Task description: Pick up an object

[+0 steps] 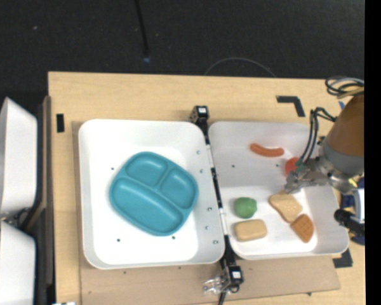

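The right bin [241, 138] holds several food items: an orange sausage [267, 150], a small red piece [291, 166] partly behind the gripper, a green ball [244, 206], a tan bread slice [285, 206], a pale roll [250, 230] and a brown nugget [303, 227]. The arm reaches in from the right, and its gripper [296, 182] hangs low over the bin between the red piece and the bread slice, just above the slice's top edge. Nothing shows between its tips.
The left bin [95, 170] bears a teal divided plate [153, 192]. A clamp [199, 114] sits at the top of the seam between the bins and another [230, 274] at the bottom. Cables [340, 86] trail at the arm's upper right.
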Controlling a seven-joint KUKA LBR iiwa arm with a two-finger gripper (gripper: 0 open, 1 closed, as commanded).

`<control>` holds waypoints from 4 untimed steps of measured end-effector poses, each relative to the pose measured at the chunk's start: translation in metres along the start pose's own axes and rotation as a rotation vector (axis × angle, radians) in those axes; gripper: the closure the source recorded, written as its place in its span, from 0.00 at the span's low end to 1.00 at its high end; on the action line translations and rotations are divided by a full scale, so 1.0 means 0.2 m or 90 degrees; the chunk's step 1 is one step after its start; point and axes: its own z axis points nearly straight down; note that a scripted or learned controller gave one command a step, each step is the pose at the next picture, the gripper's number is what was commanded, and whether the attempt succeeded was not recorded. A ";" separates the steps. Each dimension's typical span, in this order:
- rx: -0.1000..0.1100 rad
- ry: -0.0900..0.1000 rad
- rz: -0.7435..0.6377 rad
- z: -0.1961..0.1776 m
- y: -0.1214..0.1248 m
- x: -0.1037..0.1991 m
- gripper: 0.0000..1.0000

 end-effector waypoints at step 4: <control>0.004 0.003 -0.008 -0.44 0.10 0.46 1.00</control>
